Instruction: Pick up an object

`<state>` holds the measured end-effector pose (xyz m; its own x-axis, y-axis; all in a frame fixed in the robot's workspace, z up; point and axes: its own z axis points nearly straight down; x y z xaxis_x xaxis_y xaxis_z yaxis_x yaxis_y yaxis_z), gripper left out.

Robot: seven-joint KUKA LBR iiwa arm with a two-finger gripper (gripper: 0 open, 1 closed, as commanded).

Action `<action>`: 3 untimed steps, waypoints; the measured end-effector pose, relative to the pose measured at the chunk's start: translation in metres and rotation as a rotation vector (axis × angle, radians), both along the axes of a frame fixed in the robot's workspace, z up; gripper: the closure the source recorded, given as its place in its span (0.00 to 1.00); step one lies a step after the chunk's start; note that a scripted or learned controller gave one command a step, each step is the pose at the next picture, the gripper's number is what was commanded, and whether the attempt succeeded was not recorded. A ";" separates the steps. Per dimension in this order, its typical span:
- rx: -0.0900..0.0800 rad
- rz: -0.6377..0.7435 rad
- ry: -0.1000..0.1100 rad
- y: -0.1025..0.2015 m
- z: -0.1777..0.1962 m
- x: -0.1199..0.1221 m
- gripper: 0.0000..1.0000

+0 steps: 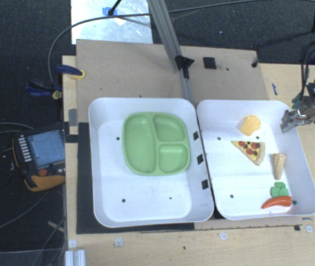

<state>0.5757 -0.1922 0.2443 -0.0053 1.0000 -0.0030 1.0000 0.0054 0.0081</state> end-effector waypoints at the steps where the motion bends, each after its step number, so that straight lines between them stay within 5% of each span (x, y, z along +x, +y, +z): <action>1: 0.002 0.001 0.004 0.000 0.017 0.001 1.00; 3: 0.004 0.005 0.006 0.106 0.007 0.020 1.00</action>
